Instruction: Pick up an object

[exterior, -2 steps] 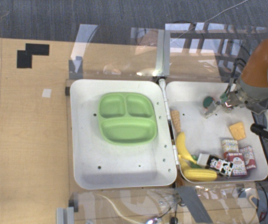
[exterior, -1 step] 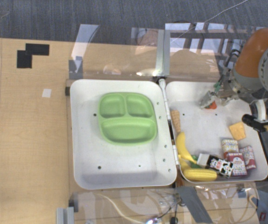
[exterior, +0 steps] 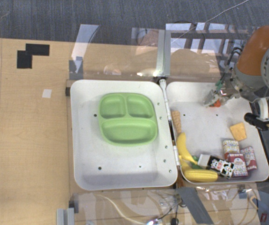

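Note:
My gripper (exterior: pixel 217 97) is down at the far side of the right bin (exterior: pixel 200 121), reaching in from the right. A small red-orange thing (exterior: pixel 216 104) lies right at its tip; whether it is gripped is too small to make out. Nearer the front of this bin are a yellow banana (exterior: pixel 183 146), a second banana (exterior: pixel 200 175), an orange wedge (exterior: pixel 238 131), a black-and-white box (exterior: pixel 221 167) and several small red-and-white cartons (exterior: pixel 240 157). A tan stick (exterior: pixel 175 120) lies along the bin's left wall.
The left bin (exterior: pixel 85 139) holds a green divided plate (exterior: pixel 127 118) near its middle. A metal divider (exterior: pixel 165 107) separates the bins. Clear plastic panels (exterior: pixel 120 55) stand behind them. The arm's orange band (exterior: pixel 261 48) looms over the right bin's far right corner.

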